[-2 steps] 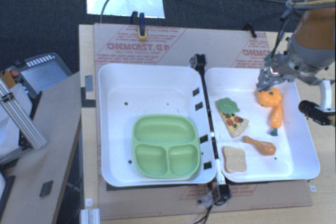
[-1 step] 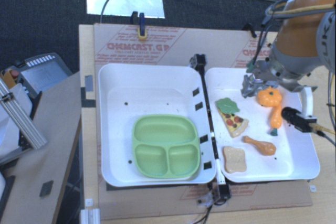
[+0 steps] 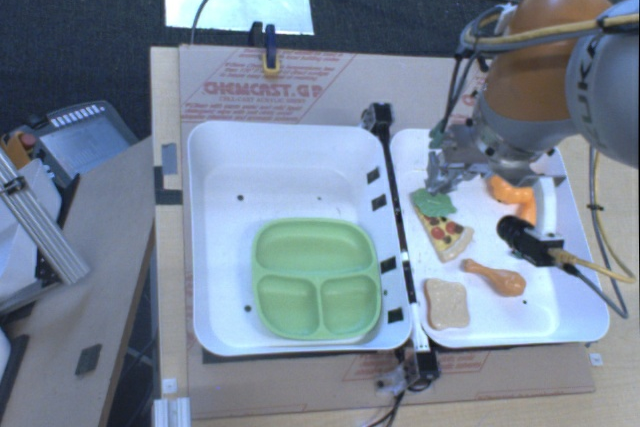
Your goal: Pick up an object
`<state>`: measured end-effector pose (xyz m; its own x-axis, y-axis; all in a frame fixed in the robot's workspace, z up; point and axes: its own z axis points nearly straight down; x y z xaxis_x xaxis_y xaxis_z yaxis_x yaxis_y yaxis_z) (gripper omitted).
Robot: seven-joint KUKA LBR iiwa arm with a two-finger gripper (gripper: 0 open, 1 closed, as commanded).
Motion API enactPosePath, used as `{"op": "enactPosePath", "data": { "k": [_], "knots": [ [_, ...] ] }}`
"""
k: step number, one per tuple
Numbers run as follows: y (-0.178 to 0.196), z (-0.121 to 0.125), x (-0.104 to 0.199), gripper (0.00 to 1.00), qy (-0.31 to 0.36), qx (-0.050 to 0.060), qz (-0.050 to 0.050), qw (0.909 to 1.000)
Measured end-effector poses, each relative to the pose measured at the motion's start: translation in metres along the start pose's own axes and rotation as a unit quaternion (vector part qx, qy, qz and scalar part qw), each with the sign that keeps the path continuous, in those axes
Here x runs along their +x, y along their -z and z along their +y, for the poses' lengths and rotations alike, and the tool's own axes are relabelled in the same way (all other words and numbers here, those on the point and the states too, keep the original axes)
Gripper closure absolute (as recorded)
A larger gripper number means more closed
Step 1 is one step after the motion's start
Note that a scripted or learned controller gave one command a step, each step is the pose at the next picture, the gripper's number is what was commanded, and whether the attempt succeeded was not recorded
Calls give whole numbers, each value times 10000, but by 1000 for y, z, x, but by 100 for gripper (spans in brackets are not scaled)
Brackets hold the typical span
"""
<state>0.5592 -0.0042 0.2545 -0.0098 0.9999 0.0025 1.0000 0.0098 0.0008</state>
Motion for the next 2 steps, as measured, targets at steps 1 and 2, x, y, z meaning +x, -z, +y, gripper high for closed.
{"op": "enactPosePath", "data": {
  "k": [1,2],
  "knots": [
    [3,-13,54,100,3,2,-1,10000],
    [4,-29,103,100,2,6,0,10000]
  ]
}}
